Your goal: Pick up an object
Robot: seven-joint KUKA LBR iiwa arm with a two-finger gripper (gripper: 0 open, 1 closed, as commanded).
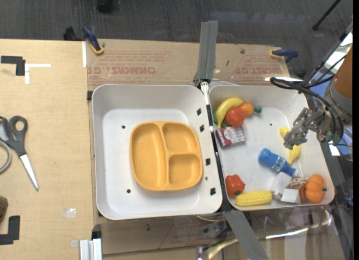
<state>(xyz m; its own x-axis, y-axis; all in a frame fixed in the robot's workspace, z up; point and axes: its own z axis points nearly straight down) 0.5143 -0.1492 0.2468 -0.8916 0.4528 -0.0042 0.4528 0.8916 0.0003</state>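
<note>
A wooden bench (45,141) bears 2 white bins. At right-centre, the gripper (295,134) hovers over the right bin (263,141), a yellow object (293,151) touching its tips; whether it grips anything, I cannot tell.

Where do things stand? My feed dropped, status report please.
Gripper low over right bin, beside a small yellow item. Grasp unconfirmed. Blue bottle close by, left of it.
</note>
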